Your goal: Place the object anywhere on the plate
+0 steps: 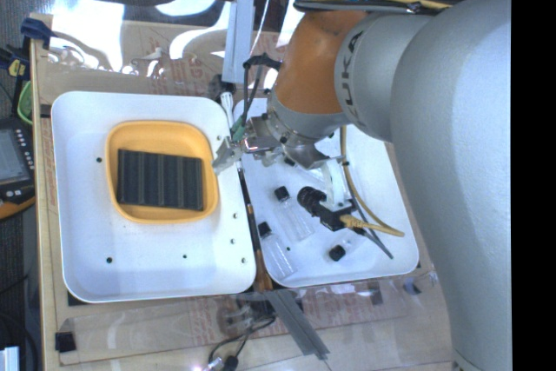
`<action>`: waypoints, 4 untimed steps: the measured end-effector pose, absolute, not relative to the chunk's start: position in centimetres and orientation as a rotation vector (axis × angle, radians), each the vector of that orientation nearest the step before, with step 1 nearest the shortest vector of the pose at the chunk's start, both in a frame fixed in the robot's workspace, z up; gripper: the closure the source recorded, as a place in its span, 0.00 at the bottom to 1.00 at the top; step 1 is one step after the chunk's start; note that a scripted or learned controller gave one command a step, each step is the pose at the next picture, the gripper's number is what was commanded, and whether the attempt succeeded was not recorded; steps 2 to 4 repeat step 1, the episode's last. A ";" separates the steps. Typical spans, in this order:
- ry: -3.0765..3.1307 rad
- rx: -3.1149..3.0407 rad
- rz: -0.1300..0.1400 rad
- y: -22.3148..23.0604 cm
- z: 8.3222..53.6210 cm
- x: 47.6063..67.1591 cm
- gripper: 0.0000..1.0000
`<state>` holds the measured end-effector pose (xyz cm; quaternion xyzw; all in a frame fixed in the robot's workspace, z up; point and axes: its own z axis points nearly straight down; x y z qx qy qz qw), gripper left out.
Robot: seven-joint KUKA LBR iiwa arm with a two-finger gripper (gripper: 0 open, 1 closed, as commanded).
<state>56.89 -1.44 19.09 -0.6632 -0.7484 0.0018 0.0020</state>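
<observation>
My gripper (228,148) hangs at the 3 o'clock edge of the yellow plate (162,171); I cannot tell if it is open or holds anything.

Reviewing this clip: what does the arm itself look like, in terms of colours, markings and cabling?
The arm is a bulky, rounded grey body with an orange band above the wrist and grey lettering, partly readable, at the band's edge. A yellow cable runs along its top, and another yellow cable trails below the wrist. The gripper is a small metallic assembly.
</observation>
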 end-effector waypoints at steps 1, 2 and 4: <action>-2.485 -1.920 0.002 1.9 19.1 62.2 0.00; -2.485 -1.920 0.002 1.9 19.1 62.2 0.00; -2.485 -1.920 0.002 1.9 19.1 62.2 0.00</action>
